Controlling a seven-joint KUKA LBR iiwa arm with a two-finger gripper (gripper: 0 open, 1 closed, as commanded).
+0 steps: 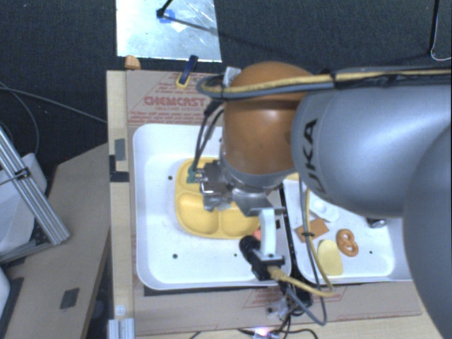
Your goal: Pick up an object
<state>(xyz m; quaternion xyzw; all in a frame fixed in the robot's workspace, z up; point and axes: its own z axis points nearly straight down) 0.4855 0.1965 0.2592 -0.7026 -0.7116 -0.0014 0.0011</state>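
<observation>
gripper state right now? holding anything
Gripper: cannot be told; it is low over the yellow object in the left bin, its tip hidden under the wrist.

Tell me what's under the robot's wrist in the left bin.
A yellow, rounded object lies on the left bin floor beneath the wrist. The arm covers its right part and the tool.

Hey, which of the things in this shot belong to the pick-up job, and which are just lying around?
Part of the job:
- gripper
- yellow object in the left bin
- pretzel and pale yellow piece in the right bin

Just lying about:
- foil sheet
- yellow-and-blue clip on the cardboard
</observation>
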